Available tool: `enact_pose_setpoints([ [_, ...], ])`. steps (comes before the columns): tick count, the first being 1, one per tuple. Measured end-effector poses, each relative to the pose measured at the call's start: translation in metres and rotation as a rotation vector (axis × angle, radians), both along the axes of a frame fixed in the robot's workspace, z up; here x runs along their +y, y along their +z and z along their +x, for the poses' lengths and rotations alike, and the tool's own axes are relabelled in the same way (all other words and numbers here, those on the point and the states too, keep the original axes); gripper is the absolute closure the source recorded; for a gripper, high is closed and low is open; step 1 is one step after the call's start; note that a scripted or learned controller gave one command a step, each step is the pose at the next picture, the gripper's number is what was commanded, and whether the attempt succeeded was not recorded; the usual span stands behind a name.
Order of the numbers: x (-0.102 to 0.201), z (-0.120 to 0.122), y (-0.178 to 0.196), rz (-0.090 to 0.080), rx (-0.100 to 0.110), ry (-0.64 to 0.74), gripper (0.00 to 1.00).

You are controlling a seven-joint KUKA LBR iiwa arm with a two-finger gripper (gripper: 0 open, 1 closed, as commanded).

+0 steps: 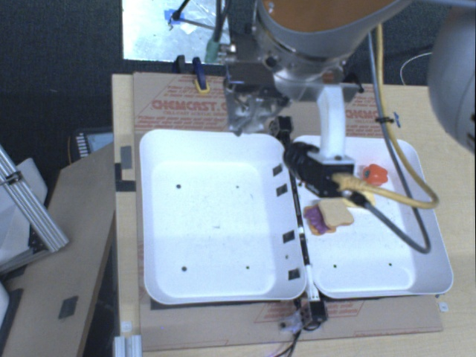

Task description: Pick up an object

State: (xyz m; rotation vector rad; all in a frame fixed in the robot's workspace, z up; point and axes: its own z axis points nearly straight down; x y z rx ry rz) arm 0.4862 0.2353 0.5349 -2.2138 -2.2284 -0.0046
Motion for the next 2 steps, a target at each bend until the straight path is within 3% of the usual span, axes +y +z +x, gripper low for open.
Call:
enact_pose_setpoints([
  [1, -0.001, 0.0, 0.0, -0.001, 0.0, -0.001, 0.0],
  [2, 0.0, 0.0, 0.012, 0.001, -0.003, 0.003, 1.0],
])
